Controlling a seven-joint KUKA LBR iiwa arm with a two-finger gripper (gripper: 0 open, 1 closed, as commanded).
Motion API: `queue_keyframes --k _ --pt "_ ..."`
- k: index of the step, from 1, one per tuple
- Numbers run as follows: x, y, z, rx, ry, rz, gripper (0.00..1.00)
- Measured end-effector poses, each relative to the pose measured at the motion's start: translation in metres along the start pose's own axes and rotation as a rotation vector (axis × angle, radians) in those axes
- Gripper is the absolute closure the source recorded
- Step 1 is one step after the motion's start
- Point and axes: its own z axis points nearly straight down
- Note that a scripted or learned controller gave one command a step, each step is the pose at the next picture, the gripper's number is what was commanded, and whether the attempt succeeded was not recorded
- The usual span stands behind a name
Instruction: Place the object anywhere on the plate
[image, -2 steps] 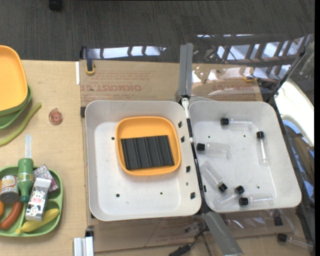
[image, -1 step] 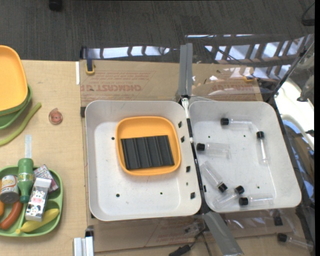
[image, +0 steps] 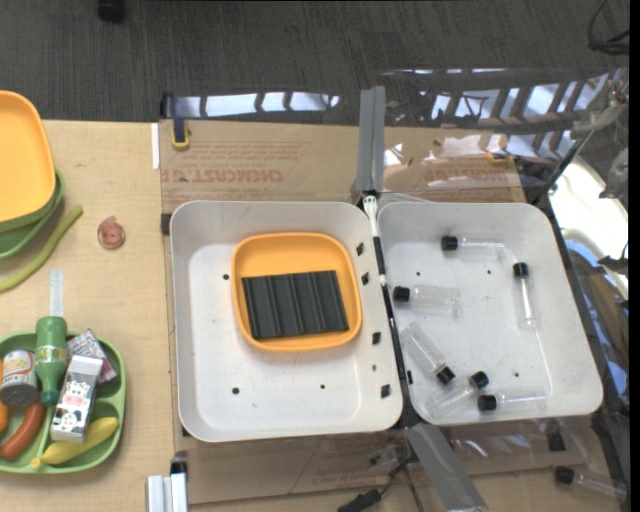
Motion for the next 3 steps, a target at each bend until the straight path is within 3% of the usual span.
queue_keyframes --k 1,2,3 --pt "0.019 0.002 0.037 -0.002 0.002 -0.384 0.00" --pt "-0.006 0.000 0.050 -0.002 -0.002 -0.765 0.00" --pt "-0.009 0.000 0.064 -0.004 -0.001 -1.145 0.00"
